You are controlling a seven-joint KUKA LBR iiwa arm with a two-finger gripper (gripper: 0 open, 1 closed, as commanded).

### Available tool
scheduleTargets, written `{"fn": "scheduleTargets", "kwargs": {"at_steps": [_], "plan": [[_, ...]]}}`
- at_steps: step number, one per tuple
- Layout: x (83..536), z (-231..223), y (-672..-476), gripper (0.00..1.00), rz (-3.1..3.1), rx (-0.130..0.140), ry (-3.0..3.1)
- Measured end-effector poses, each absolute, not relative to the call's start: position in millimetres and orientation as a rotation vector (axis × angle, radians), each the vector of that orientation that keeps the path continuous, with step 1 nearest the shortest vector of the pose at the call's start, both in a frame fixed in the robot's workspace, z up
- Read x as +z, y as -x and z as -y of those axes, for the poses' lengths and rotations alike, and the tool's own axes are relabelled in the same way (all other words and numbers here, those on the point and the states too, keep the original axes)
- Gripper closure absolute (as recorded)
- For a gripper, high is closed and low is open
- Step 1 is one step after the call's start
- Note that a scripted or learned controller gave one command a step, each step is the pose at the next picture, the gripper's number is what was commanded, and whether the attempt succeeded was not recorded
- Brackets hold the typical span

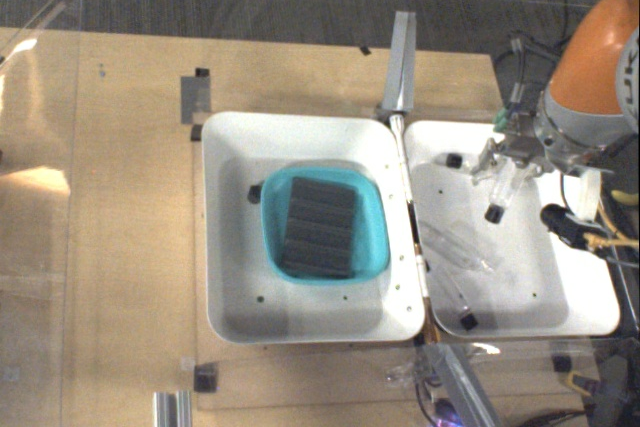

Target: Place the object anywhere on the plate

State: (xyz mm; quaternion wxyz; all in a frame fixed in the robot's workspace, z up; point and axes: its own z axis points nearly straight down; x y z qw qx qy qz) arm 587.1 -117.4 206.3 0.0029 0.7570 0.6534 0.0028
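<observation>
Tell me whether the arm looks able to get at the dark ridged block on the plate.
Probably yes: the block lies uncovered on the teal plate, and the gripper hangs over the neighbouring bin.

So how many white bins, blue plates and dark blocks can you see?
White bins: 2, left and right
Blue plates: 1
Dark ridged blocks: 1, lying on the plate
Total: 4
</observation>
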Motion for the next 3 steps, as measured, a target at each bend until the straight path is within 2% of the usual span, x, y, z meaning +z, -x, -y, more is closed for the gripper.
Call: {"fn": "scheduleTargets", "kwargs": {"at_steps": [1, 2, 3], "plan": [[198, 39, -572.3, 1.00, -2.104, 0.004, -2.331], [185, -48, -585.4, 1.00, -2.189, 0.006, -2.251], [185, -48, -585.5, 0.00, -2.188, 0.007, -2.251]]}}
